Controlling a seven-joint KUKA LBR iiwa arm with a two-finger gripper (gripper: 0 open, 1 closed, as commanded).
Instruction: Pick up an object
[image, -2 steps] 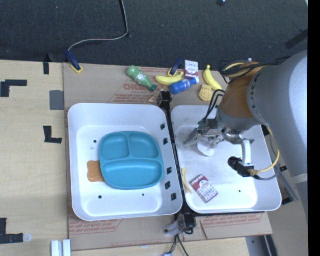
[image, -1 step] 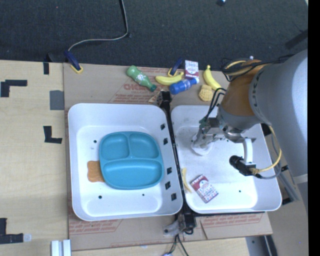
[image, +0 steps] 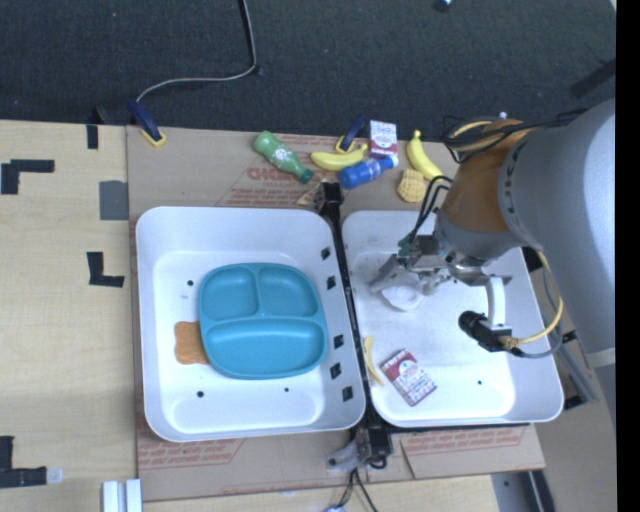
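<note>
**Down in the right bin, over the pale object**

My tool (image: 408, 272) is lowered into the shallow white right-hand bin (image: 500, 400), near its back left part, because that is where a small pale, whitish object (image: 403, 296) lies on the bin floor. The tool sits right over that object, touching or nearly touching it; I cannot tell whether anything is actually between the fingers, so I do not count it as held. Whether the tool is wide or narrow I cannot tell either, since my wrist and the grey metal around it cover that part.

A flat red-and-white packet (image: 408, 377) lies well apart towards the front of the same bin, with a thin yellow strip (image: 371, 360) just beside the left wall. Both are open to reach if this try fails.

The shallow white left-hand bin (image: 160, 400) holds a blue divided plastic plate (image: 262, 320), with an orange flat piece (image: 187, 343) tucked partly under its left edge. Past the bins, on the table (image: 60, 300), toy bananas (image: 335, 158), a green bottle (image: 282, 156) and other small toys sit out of play.

I judge the grasp to be under way, not yet proven.
</note>
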